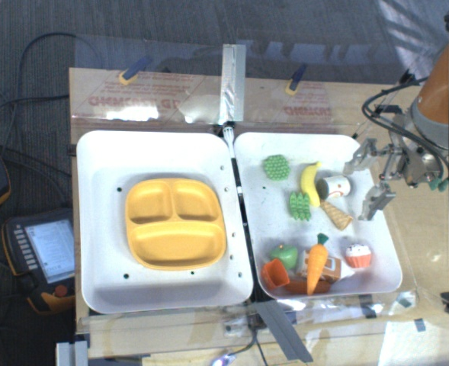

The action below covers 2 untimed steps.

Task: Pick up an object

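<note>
— Grey carpet is seen around the bench (133,90); what is held in the left bin (94,204)?

— A yellow tray (175,223). Toys, a banana (309,181) among them, are kept in the right bin (376,273); the gripper (370,180) is spread open above its right rim, nothing held.

I see two shallow white plastic bins side by side. The left bin (94,204) holds a yellow three-compartment plastic tray (176,223) near its middle. The right bin (258,212) holds toy foods: a round green bumpy piece (276,166) at the upper left, a yellow banana (309,181) just beside it, a green ridged piece (299,206) below, an ice-cream cone (335,215), an orange carrot (315,264), a green pepper (285,255) and a small frosted cupcake (357,256) toward the bottom. My two-finger gripper (370,180) hangs spread over the bin's right rim, at the frame's right side, nothing between its fingers.
</note>
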Available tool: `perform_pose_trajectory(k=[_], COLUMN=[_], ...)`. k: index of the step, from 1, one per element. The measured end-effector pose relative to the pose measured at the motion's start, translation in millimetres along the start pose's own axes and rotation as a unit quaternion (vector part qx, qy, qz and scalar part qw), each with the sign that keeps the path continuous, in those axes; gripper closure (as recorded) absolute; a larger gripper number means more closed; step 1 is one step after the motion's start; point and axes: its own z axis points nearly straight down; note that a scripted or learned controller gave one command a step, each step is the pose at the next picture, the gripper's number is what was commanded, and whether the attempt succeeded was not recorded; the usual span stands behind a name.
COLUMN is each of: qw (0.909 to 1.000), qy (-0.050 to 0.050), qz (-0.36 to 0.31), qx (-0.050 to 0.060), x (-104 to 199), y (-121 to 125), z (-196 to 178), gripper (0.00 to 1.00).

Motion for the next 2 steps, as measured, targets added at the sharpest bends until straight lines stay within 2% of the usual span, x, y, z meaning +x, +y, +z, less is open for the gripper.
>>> perform_pose_trajectory(k=[1, 2], qw=[1.0, 1.0], qy=[0.001, -0.007], qz=[0.009, 0.004], qx=[0.0, 0.002], x=[-58.8, -87.0], y=[18.6, 25.5], z=[96.4, 167.8], gripper=[0.0, 0.0])
